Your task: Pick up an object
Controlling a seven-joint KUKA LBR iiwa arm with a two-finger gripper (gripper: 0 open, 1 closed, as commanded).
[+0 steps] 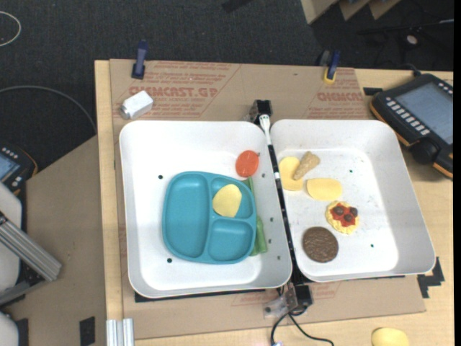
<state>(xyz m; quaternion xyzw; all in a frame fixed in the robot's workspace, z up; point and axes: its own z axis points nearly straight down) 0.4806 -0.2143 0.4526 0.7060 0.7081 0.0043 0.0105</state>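
Note:
The left bin (140, 193) holds a teal divided plate (189, 222) with a yellow piece (227, 200) in its upper right compartment. A red-orange round piece (247, 163) lies just above the plate, and a green strip (258, 238) sticks out along the plate's right side. In the right bin (382, 193) lie a pale yellow round piece (289, 173), a tan piece (306, 164), a yellow oval (324, 189), a small pizza-like piece (343, 217) and a brown disc (320, 244).
A tablet-like pendant (421, 117) sits at the bench's right edge. A white block (137, 104) lies on the cardboard above the left bin. Two blue clamps (140, 60) (331, 65) hold the cardboard's far edge. A yellow object (389, 336) lies at the bottom right.

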